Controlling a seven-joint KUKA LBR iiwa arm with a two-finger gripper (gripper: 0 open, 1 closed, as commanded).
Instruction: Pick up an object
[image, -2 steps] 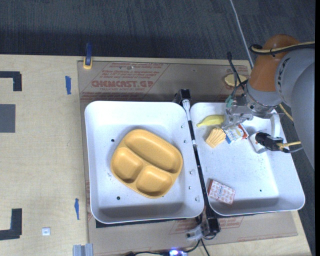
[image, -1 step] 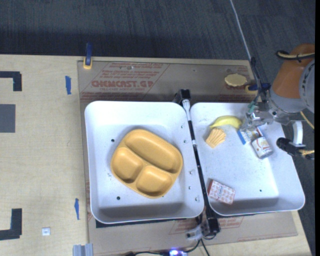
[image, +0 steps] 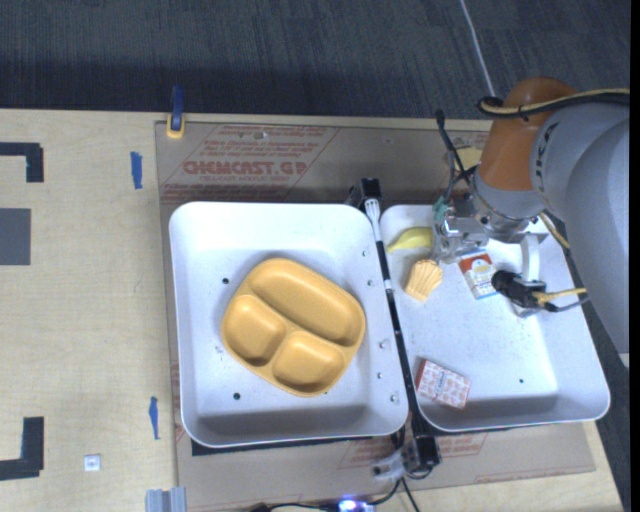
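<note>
The gripper (image: 455, 232) is seen low over the far left part of the right bin (image: 520, 390), hanging from the grey arm (image: 590, 130) with its orange band. Whether it is open or shut cannot be told, since its tip is hidden by its own metal body. Nothing is seen to be held by it. A yellow banana (image: 410, 240) lies just beside the tip, to its left, and contact cannot be confirmed. A ridged yellow piece (image: 423, 280) lies near, below the banana. A red and white packet (image: 479, 275) lies close under the wrist. A patterned packet (image: 441, 384) rests near the front wall. A yellow divided tray (image: 291, 325) lies in the left bin (image: 195, 240).
</note>
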